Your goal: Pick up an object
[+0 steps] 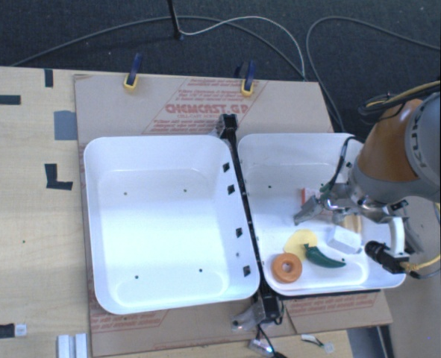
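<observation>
Hand (pixel 315 209): low inside right bin (pixel 280 151), mid-bin; open or shut cannot be told; nothing seen held. Just right of hand: white block (pixel 345 239). Near front wall: yellow piece (pixel 301 241), orange ring (pixel 286 268) touching it, dark green object (pixel 324 257) beside both. Left bin (pixel 160 149): adjoining, on tabletop (pixel 26 222).

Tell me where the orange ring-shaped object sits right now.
The orange ring lies in the right bin, near its front edge, just below the yellow piece and left of the dark green object.
</observation>
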`<state>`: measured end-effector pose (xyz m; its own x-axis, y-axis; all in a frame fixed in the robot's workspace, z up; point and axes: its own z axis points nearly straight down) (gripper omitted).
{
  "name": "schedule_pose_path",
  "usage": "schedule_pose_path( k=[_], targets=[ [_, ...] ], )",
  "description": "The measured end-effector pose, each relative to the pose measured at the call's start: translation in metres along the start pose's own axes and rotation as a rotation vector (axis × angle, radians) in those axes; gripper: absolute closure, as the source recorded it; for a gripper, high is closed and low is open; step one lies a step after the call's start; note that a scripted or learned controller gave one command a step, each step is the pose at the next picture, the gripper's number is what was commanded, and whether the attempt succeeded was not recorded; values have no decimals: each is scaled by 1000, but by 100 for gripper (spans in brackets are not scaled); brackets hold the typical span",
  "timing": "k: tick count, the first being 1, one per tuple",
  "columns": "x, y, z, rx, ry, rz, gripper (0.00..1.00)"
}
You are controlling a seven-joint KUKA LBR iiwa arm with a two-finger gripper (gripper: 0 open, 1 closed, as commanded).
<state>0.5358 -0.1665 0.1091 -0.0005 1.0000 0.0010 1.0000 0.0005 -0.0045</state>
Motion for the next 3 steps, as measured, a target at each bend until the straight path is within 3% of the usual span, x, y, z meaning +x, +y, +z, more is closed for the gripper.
schedule_pose_path(
  k=[1,3],
  targets=[
    [0,1,-12,-3,-1,0,100],
    [10,-1,-101,-7,-1,0,100]
  ],
)
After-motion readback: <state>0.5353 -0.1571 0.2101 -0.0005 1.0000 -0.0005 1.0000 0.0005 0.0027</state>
